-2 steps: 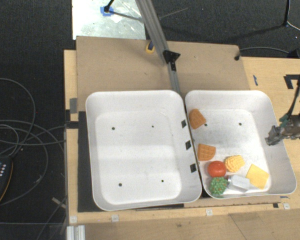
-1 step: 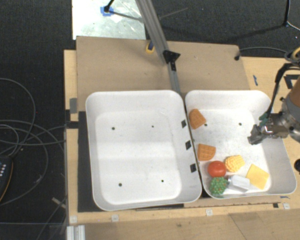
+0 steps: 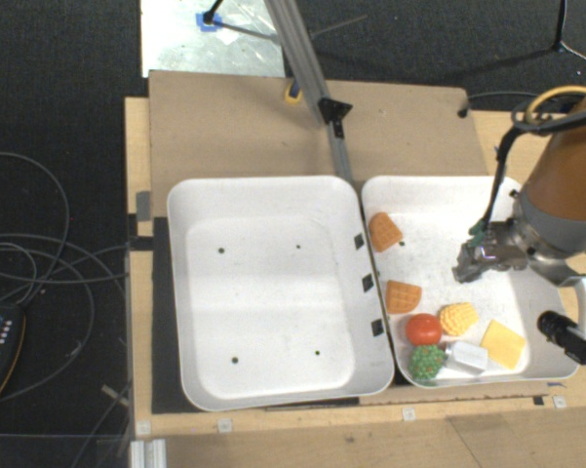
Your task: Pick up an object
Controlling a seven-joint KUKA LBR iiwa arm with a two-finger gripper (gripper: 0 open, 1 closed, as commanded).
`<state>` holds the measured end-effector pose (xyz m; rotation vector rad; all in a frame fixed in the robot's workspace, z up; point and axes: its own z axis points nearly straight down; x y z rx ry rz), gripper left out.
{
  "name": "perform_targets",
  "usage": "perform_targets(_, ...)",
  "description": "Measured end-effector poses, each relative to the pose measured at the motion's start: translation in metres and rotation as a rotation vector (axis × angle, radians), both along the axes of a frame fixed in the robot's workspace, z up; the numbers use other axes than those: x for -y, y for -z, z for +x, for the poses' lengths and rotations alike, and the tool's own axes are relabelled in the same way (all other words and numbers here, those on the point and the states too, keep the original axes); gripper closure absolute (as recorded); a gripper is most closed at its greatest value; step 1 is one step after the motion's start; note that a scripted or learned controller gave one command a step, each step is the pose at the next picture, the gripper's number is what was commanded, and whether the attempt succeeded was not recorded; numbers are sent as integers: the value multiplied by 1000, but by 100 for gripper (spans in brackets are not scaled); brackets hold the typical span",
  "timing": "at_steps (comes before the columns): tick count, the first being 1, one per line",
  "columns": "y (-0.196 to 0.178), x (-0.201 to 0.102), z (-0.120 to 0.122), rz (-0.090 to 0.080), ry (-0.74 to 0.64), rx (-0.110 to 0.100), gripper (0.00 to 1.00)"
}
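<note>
**Pick not yet made: gripper over the right bin, objects all lying on its floor**

A brown bench (image 3: 234, 125) stands on dark carpet, with loose cables trailing on the floor at the left and a grey pole slanting in from above. On the bench sit two shallow white bins side by side. The left bin (image 3: 190, 213) comes first; only small dark dots mark its floor.

The right bin (image 3: 439, 195) holds all the candidates. Near its left wall lie an orange wedge (image 3: 384, 231) and, below it, an orange piece (image 3: 403, 296). Further down and clustered near the front wall are a red tomato (image 3: 423, 330), a green bumpy item (image 3: 428, 362), a yellow corn piece (image 3: 458, 317), a white block (image 3: 467, 357) and a yellow slab (image 3: 503, 344).

The gripper (image 3: 473, 261) hangs over bare bin floor, above the corn piece and apart from it. I see nothing between its fingers; whether they are spread or closed I cannot tell at this angle.

As I judge it, the task is at its approach stage: no object is lifted, and choosing, descending, closing and raising all remain.
</note>
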<state>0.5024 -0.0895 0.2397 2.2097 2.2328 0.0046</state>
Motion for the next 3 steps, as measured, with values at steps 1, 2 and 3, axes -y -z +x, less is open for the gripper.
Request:
perform_targets(1,8,-58,15,0,-1,-1,100)
perform_targets(2,3,-105,17,0,0,-1,100)
perform_targets(3,12,-159,17,0,-1,-2,100)
